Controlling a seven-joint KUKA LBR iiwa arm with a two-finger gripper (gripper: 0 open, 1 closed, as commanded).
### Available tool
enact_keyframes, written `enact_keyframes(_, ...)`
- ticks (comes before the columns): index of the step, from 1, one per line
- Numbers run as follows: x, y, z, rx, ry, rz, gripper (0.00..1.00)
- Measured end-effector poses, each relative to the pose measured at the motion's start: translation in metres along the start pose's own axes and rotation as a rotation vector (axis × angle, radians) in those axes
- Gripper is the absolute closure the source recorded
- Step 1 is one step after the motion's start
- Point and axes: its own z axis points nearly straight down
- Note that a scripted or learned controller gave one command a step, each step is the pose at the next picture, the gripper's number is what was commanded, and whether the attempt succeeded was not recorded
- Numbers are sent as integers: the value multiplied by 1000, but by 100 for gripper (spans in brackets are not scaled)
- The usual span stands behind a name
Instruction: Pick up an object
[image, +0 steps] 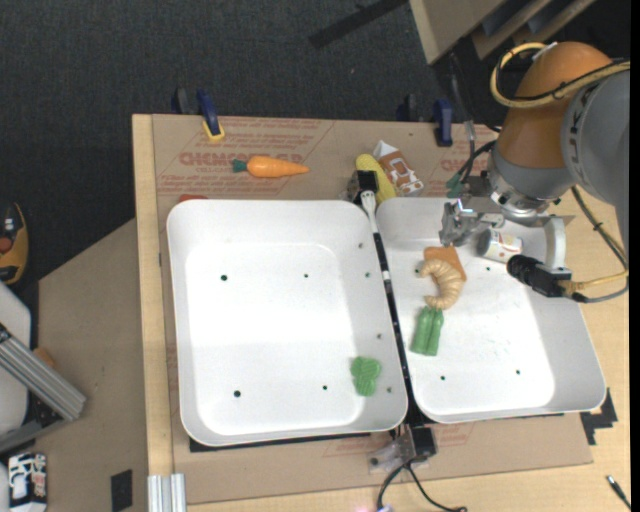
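Observation:
My gripper (461, 226) hangs over the back left part of the right bin (560, 390), with the grey and orange arm coming in from the right. Just in front of it and a little to the left, a tan croissant-shaped piece (443, 276) lies in that bin. A green block (428, 332) lies right below the tan piece, near the bin's left wall. Nothing shows between the fingers. In the left bin (200, 300), a small green lump (366, 375) rests near the front right corner.
An orange carrot (272, 168) lies on the cardboard behind the left bin. A yellow and black item (368, 176) and a small printed box (402, 172) sit behind the gap between the bins. Clamps (211, 118) hold the board's back edge.

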Motion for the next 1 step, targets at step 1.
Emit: enact_keyframes(1,-1,-32,5,0,1,-2,100)
